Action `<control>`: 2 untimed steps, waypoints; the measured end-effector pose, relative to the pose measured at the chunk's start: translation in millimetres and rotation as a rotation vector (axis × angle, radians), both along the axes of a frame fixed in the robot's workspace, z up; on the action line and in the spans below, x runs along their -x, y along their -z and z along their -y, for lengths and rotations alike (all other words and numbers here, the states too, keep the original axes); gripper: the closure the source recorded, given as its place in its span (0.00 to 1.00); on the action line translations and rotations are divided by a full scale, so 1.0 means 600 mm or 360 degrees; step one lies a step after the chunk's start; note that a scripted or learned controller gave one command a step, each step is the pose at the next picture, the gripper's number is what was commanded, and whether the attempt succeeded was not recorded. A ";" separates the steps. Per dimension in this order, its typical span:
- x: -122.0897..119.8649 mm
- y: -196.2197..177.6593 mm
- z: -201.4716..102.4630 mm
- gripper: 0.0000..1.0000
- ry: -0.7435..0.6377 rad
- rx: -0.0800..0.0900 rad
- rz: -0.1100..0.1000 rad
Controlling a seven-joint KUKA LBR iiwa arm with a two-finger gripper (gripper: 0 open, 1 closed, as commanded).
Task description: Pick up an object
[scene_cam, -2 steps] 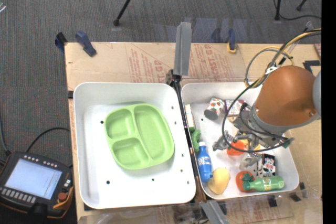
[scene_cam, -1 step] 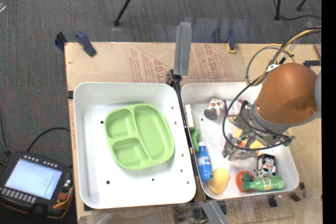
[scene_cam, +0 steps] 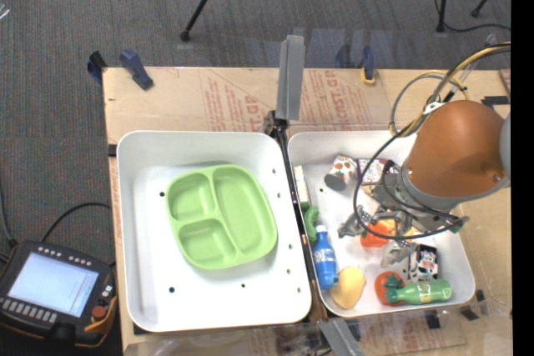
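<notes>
The right bin holds several small items. My gripper hangs low over the bin's middle, under the arm's orange band, right above an orange object that it partly hides. Beside it lie a blue bottle, a yellow lemon-like piece, a green bottle with a red end and a small black-and-white carton. A white and red item and a packet sit toward the bin's back. A small green piece rests by the left wall.
The left bin holds a green divided plate. A grey upright post stands behind the gap between the bins. Cables loop above the arm. A teach pendant lies at the lower left, off the bench.
</notes>
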State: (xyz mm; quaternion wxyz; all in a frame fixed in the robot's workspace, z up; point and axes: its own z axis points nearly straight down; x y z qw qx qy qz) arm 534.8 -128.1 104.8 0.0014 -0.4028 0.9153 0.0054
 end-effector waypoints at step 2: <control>0.002 0.014 0.005 1.00 0.0002 0.0007 0.0007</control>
